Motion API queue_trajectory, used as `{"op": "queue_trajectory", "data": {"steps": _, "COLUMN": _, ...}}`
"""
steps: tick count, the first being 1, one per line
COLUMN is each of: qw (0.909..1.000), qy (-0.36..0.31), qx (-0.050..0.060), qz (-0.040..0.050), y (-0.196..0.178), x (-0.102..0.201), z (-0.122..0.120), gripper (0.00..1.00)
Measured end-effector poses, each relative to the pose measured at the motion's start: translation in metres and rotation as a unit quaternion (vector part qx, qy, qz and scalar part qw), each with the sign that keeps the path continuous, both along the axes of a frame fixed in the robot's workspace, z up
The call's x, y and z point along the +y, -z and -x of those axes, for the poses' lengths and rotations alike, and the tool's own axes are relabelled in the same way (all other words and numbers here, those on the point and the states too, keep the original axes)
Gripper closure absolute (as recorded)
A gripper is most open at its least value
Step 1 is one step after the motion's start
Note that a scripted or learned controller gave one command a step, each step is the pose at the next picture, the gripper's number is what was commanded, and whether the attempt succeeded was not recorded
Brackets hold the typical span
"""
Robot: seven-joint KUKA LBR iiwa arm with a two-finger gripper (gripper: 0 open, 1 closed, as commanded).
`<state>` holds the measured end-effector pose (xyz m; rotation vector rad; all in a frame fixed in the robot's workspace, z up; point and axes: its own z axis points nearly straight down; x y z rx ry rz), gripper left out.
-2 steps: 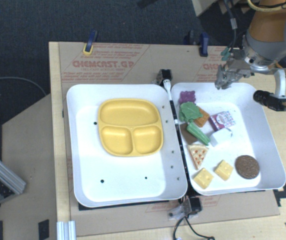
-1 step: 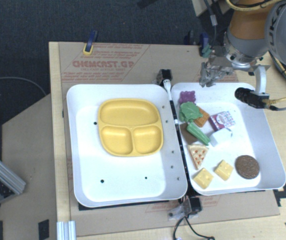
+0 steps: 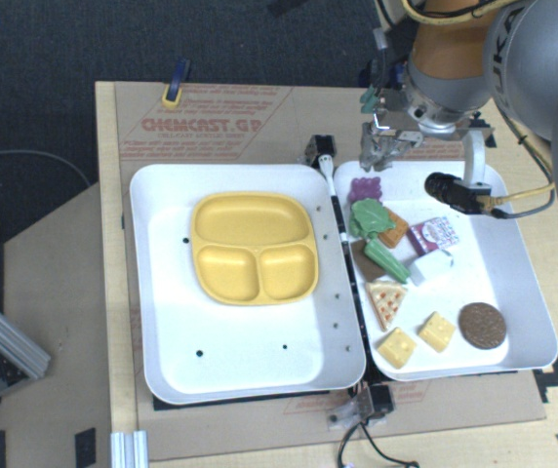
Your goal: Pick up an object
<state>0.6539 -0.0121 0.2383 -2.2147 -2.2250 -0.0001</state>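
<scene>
My gripper hangs over the far left corner of the right bin, just above a small purple grape toy. I see nothing held in it. Below the grapes lie a green leafy piece, an orange-brown cracker and a green pickle. A white and purple carton lies mid-bin. Nearer the front are a pizza slice, two yellow cheese cubes and a brown cookie.
The left bin holds a yellow divided plate. The arm's grey and orange body looms over the far right. A black cable fitting juts over the right bin's far edge. A blue-yellow clamp sits at the board's far edge.
</scene>
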Motion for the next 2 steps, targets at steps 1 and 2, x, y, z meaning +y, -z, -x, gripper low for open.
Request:
{"op": "queue_trajectory", "data": {"steps": 1, "qw": 1.0, "qy": 0.001, "qx": 0.001, "qz": 0.0004, "y": 0.0232, "x": 0.0511, "z": 0.0055, "gripper": 1.0}}
{"op": "queue_trajectory", "data": {"steps": 2, "qw": 1.0, "qy": 0.002, "qx": -0.002, "qz": 0.0005, "y": 0.0171, "x": 0.051, "z": -0.003, "gripper": 1.0}}
